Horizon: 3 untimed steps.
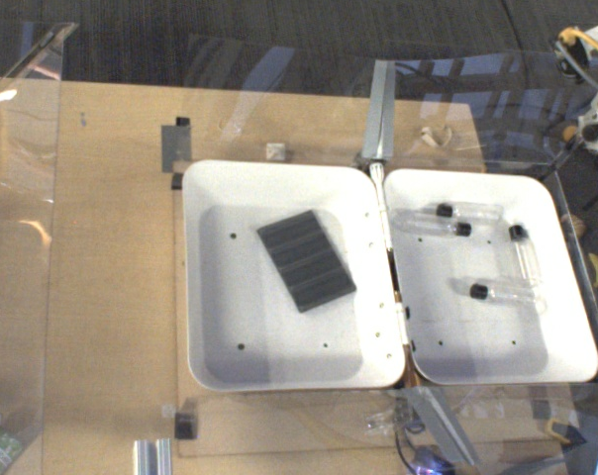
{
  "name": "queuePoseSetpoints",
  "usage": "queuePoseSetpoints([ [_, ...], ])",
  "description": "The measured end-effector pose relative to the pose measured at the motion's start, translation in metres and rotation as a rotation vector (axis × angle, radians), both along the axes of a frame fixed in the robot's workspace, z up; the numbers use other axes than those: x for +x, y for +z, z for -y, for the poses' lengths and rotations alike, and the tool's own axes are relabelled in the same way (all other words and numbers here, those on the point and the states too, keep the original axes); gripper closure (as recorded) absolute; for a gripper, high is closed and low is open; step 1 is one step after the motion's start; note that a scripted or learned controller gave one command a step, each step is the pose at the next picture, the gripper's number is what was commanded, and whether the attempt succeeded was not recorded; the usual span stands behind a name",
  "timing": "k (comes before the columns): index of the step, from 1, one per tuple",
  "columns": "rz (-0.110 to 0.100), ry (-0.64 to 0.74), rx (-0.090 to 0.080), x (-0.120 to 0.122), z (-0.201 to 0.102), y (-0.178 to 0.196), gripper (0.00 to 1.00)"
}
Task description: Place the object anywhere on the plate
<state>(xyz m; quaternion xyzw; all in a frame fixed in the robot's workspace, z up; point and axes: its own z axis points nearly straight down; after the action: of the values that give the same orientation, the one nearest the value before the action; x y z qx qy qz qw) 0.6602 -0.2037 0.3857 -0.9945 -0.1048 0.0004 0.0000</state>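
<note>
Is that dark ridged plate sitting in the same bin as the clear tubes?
No, the dark plate lies alone in the left bin, while the clear tubes lie in the right bin.

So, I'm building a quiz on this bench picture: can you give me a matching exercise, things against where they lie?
Things:
1. dark grey plate
2. clear tubes with black caps
3. small pale block

Places:
A. on the wooden bench behind the left bin
B. in the right bin
C. in the left bin

Pairs: 1-C, 2-B, 3-A
</note>
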Motion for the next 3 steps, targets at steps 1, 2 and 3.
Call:
queuePoseSetpoints([
  [1,-0.003,0.011,0.000,0.001,-0.003,0.009,1.00],
  [2,0.004,0.112,0.000,-0.011,-0.065,0.050,1.00],
  [3,0.000,0.004,0.002,0.001,-0.052,-0.008,1.00],
])
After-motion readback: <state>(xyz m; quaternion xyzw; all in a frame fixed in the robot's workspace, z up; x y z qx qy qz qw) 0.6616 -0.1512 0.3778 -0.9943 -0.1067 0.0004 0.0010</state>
